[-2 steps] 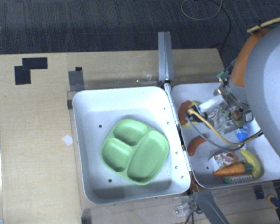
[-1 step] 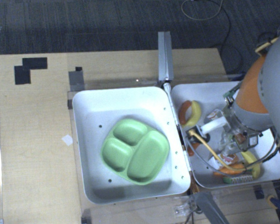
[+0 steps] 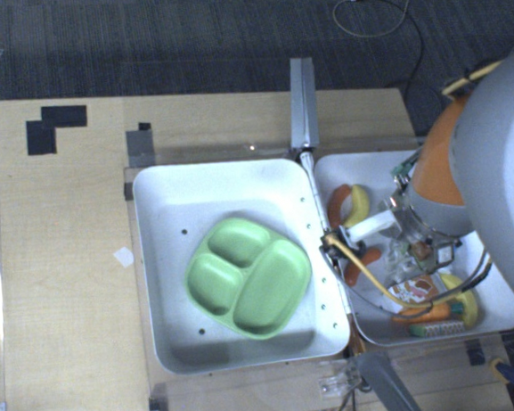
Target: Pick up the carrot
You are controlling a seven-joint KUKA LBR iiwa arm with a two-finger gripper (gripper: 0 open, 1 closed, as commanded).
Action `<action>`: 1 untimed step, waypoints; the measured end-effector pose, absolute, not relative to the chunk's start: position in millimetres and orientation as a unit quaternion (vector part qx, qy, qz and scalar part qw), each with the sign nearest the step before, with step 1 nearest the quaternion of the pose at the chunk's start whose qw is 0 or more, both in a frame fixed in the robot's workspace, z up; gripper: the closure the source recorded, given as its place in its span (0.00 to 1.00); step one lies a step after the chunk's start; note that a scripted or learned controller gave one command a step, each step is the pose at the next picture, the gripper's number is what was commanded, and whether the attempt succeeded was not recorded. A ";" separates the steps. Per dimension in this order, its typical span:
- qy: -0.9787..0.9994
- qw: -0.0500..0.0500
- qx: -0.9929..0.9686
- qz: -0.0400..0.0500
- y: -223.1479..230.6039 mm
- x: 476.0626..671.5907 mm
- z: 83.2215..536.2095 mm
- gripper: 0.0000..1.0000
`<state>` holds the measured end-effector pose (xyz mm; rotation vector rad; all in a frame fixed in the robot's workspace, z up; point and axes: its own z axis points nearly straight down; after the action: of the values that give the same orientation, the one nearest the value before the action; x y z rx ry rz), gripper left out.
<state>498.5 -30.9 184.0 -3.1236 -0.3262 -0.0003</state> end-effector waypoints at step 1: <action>-0.104 0.001 -0.995 -0.001 -9.7 487.4 200.4 1.00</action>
<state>487.4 -9.7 200.4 -3.1234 -0.3274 -0.0024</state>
